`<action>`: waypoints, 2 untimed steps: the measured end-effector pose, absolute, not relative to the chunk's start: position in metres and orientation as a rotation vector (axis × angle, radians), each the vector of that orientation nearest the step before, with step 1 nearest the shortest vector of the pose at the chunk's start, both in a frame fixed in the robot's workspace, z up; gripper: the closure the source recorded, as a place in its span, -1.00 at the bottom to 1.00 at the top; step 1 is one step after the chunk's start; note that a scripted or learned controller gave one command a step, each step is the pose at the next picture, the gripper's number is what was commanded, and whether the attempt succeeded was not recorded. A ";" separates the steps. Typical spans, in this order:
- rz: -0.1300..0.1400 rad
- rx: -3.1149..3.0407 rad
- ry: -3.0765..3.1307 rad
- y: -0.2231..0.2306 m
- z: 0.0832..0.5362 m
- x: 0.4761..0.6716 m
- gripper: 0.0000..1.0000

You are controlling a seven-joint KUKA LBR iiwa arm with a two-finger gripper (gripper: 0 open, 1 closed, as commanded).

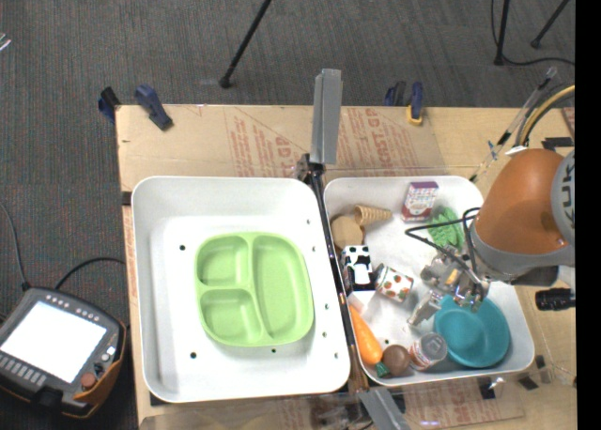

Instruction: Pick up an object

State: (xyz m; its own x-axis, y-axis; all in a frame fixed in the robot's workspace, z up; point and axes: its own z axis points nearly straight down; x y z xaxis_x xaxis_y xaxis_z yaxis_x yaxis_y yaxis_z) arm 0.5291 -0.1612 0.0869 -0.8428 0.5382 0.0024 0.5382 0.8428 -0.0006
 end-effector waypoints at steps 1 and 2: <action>-0.002 -1.185 -2.911 -0.196 0.088 0.604 -1.00; 0.000 -1.176 -2.916 -0.195 0.098 0.605 1.00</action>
State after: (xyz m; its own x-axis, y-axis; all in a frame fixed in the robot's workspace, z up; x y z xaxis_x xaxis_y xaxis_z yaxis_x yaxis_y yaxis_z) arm 0.6051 -0.1948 0.0985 -0.7203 0.6936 -0.0023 0.6936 0.7203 0.0012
